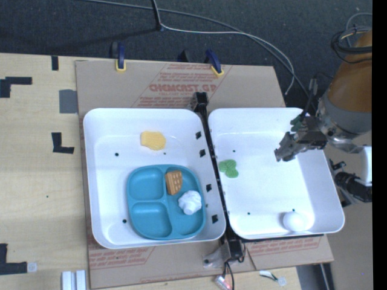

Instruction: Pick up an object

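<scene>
the left bin (pixel 97 162), smooth white plastic with rounded corners, holds a flat yellow piece (pixel 153 140) and a glossy blue divided tray (pixel 145 213) carrying a ridged tan waffle piece (pixel 173 182) and a crumpled white lump (pixel 190 202). the right bin (pixel 314 189) holds a soft green blob (pixel 228 168) near its left wall and a round white ball (pixel 295 221) in its near corner. the dark tool (pixel 288 150) hangs over the right bin's right half with nothing seen in it; how far open it is cannot be told.

Dark carpet (pixel 254 11), cardboard-topped bench (pixel 175 83)
</scene>
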{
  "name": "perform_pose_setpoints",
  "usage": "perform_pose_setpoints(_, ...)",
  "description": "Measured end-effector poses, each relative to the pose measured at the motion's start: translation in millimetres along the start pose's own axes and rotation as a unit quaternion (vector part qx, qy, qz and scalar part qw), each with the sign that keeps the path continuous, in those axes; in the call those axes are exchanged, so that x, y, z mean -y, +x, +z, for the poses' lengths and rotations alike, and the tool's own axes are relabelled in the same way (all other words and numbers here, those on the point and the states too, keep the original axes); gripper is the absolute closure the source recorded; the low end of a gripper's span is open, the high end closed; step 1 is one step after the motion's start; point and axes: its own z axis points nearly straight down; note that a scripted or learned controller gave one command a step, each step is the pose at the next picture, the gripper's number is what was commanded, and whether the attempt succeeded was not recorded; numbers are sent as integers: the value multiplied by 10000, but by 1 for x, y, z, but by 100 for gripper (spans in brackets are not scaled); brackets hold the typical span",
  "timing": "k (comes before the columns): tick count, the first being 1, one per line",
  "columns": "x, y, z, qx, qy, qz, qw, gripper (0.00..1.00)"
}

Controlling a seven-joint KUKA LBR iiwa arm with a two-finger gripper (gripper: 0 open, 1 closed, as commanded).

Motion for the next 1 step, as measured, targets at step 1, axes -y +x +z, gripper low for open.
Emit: perform_pose_setpoints(1,0,0,0,-1,4,1,10000,0)
